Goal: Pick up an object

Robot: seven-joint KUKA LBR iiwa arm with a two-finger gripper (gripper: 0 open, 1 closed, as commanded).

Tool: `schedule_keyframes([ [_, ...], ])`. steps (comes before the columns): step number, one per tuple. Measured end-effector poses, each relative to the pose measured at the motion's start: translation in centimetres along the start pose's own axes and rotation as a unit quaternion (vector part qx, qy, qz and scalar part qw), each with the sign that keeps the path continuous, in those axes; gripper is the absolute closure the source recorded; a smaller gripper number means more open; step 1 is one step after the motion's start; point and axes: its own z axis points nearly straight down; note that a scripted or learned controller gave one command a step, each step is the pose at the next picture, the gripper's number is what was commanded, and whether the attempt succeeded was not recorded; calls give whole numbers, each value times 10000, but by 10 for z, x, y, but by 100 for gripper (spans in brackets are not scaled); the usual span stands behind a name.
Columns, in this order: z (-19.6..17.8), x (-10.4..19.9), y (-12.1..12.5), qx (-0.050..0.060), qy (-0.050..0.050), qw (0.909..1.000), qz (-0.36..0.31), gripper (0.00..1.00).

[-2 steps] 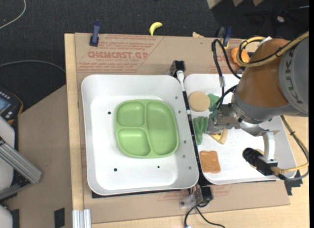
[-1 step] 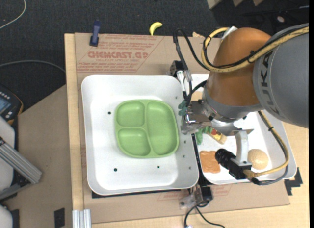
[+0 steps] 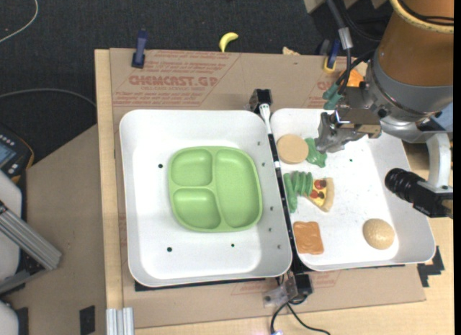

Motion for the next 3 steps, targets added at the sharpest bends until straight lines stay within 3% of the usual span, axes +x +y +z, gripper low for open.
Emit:
schedule_keyframes([
  [1,-2,2,-1,80,-15,10000,-9,100],
  [2,-17,86,-2,80,3,10000,-51,100],
  [3,-27,81,-1,75,-9,10000,-14,100],
])
